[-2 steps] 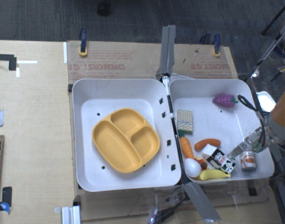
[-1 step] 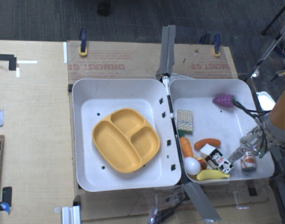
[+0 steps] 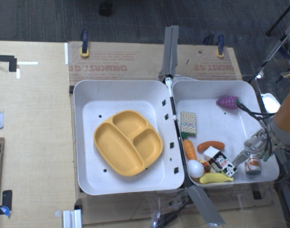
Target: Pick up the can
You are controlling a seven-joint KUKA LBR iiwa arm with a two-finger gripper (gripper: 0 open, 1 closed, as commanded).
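The can (image 3: pixel 253 166) is small, white and orange, and stands upright in the near right corner of the right bin (image 3: pixel 207 90). My gripper (image 3: pixel 252 158) reaches in from the right and hangs right over the can. It is open, with one metal finger (image 3: pixel 241 156) slanting down on the can's left and the other on its right. The can's lower part shows between and below the fingers, resting on the bin floor. Whether the fingers touch it is unclear.
Just left of the can lie a black-and-white box (image 3: pixel 222 164), a banana (image 3: pixel 216 178), an egg (image 3: pixel 195 168), a carrot (image 3: pixel 190 149) and a sausage (image 3: pixel 210 146). Purple grapes (image 3: pixel 228 102) and a speckled sponge (image 3: pixel 188 123) lie farther back. The left bin holds a yellow divided plate (image 3: pixel 128 142).
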